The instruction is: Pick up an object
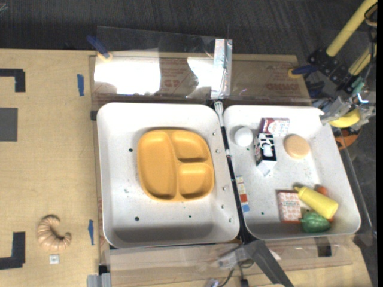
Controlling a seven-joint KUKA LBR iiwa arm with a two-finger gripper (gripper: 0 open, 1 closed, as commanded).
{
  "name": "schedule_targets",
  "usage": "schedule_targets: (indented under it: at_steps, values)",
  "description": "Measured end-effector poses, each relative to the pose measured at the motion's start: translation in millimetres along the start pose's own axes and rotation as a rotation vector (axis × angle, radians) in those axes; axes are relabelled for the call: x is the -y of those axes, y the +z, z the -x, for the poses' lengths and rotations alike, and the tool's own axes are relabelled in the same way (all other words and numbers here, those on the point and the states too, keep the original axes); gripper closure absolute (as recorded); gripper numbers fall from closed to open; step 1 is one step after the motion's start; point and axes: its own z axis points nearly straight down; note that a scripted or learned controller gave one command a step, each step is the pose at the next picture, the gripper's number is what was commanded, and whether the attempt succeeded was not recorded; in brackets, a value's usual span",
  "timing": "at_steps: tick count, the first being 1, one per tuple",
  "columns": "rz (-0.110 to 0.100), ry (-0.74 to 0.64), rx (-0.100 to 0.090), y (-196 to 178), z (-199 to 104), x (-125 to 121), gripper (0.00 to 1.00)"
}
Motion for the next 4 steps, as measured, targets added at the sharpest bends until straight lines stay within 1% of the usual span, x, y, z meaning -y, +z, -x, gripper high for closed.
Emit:
schedule_targets:
  at_steps: [1,2,3,4]
  values:
    - [-0.013,0.096,-0.008,178.6,-17.2,73.6,0.0]
    - [0.006,0.1,-0.016,189.7,-15.6,0.3,0.0]
    - [-0.003,0.084,-0.015,190.7,-16.7,-35.8,0.0]
    - [0.007,0.082,-0.004,178.8,-14.6,-37.5,1.0]
